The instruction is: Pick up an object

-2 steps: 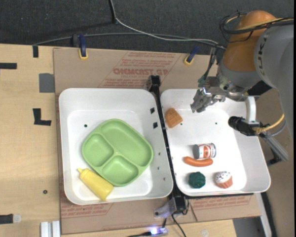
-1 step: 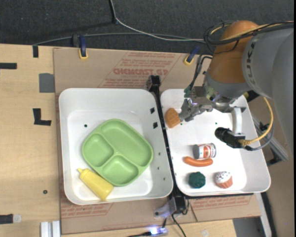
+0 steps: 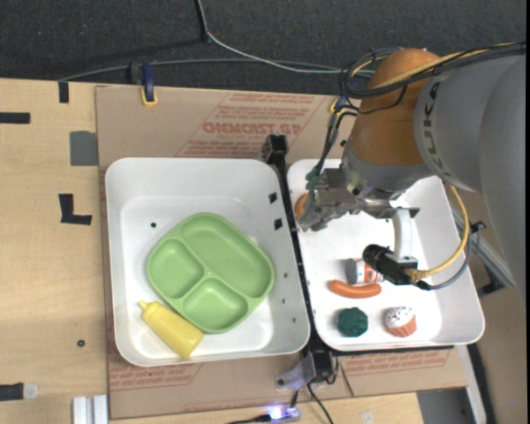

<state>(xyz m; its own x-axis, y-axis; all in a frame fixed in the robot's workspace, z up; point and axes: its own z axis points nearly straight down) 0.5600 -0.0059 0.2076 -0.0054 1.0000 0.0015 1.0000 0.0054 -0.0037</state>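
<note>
Nearest the camera, at the near edge of the right bin (image 3: 459, 329), sit a dark green round object (image 3: 353, 322) and, just to its right, a small cupcake-like toy (image 3: 399, 321) with a white top and orange base. Slightly farther in lies a red-orange hot dog toy (image 3: 357, 289), with a small red and white object (image 3: 362, 271) just behind it, partly covered by a black fitting on the arm's cable. In the left bin (image 3: 124, 237), a yellow bottle (image 3: 170, 329) lies at the near left corner, touching the near left edge of a green divided plate (image 3: 210, 271) that sits tilted in the middle of that bin. Farther back, the gripper (image 3: 314, 215) hangs over the far left part of the right bin, close to the wall between the two bins; its fingers are too dark and blurred against the wrist to say whether they are apart or together, and nothing can be seen between them. An orange object (image 3: 300, 205) peeks out just left of the gripper, mostly hidden. Behind it rise the grey arm (image 3: 477, 122) and its orange band (image 3: 397, 104), reaching in from the right. Both bins rest on brown cardboard (image 3: 221, 122) over the wooden table (image 3: 35, 237), with black cables trailing across the dark far background.
</note>
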